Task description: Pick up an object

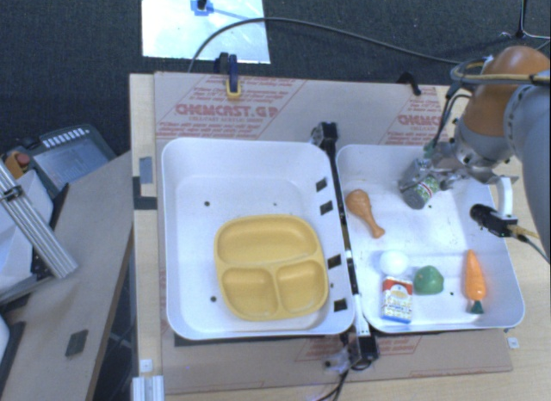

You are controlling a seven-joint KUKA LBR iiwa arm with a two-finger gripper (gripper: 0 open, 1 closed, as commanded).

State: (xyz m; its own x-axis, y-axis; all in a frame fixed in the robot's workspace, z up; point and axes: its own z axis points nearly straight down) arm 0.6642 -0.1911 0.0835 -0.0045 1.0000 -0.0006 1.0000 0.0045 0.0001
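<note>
Orange plastic drumstick (364,212), nearest loose pick in right white bin (499,315); tool (419,188) low above bin floor, poised to grasp.

Dark carpet (69,46), pale side table (77,244)

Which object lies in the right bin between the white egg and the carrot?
In the camera view, a small green object sits between the white egg and the carrot, near the front of the right bin.
</note>
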